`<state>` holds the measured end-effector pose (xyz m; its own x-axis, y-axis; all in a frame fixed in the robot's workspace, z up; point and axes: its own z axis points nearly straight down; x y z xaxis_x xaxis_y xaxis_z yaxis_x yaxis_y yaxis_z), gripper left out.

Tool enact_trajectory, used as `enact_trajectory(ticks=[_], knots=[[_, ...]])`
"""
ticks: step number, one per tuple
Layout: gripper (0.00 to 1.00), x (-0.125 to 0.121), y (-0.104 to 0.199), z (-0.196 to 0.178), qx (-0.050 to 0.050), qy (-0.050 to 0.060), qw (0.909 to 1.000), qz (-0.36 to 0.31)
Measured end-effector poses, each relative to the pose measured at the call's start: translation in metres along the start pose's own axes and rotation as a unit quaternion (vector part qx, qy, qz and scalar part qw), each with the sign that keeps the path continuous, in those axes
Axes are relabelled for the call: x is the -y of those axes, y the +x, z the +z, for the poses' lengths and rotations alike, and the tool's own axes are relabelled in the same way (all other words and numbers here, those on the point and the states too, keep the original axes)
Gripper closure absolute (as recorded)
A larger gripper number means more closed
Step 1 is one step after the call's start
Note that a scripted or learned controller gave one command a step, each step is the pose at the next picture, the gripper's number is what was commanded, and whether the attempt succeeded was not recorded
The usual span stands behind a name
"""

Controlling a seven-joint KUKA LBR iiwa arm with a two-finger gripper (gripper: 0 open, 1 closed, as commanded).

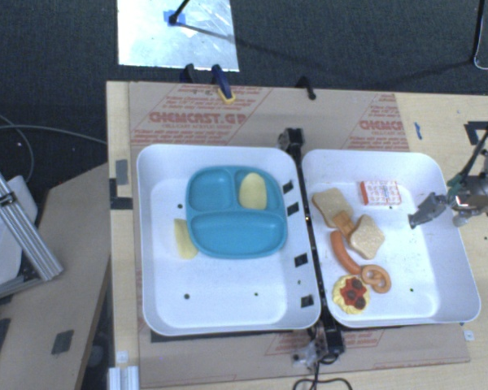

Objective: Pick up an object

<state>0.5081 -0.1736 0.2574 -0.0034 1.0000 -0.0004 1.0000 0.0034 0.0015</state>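
Board lettering (197, 117): "CHEMCAST GP" printed in red.
Left bin (159, 218): blue divided plate (234, 226) with yellow piece.
Right bin (439, 283): toy foods and red-printed packet (379, 192), writing unreadable.
Gripper (427, 211): over right edge; finger state cannot be told.

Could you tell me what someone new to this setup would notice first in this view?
Most striking is the blue divided plate in the left bin, with a yellow piece in its upper right compartment. Next comes the toy food clustered in the right bin: bread slices, a sausage and a pretzel. The claw sits over that bin's right side.
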Motion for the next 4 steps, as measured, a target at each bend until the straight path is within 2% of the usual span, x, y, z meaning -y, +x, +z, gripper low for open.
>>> enact_trajectory(ticks=[1, 2, 3, 4], knots=[[0.00, -0.003, 0.090, -0.025, -0.001, -0.002, 1.0000, -0.005], [0.00, -0.007, 0.182, -0.011, -0.001, 0.000, 1.0000, -0.004], [1.00, -0.008, 0.177, -0.022, 0.000, -0.002, 1.0000, -0.001], [0.00, -0.008, 0.177, -0.022, 0.000, -0.002, 1.0000, -0.001]])
